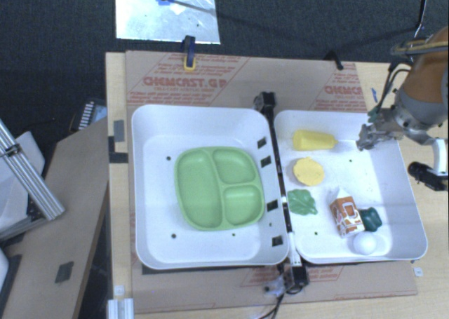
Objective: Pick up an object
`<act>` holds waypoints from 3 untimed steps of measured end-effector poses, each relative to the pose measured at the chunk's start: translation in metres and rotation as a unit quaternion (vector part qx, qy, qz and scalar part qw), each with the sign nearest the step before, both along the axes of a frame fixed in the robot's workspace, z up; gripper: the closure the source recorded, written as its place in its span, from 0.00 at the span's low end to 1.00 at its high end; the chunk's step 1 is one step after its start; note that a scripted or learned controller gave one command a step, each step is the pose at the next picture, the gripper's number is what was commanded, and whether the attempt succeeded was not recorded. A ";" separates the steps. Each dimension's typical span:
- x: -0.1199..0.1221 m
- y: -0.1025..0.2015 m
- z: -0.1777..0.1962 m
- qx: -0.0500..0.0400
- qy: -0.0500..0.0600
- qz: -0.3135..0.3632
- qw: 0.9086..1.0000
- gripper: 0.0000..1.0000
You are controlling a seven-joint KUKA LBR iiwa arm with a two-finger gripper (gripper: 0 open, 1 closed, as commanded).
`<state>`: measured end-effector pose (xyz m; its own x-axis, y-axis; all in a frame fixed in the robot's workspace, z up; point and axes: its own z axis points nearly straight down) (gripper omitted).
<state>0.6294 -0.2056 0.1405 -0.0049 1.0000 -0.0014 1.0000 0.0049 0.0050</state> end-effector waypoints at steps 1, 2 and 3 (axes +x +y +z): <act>0.003 0.010 0.053 0.000 -0.001 0.001 1.000 1.00; 0.004 0.010 0.106 0.000 -0.001 0.001 1.000 1.00; -0.008 0.069 0.097 0.001 0.002 0.002 1.000 1.00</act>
<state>0.6210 -0.1371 0.2376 -0.0091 1.0000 0.0015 1.0000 0.0091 0.0004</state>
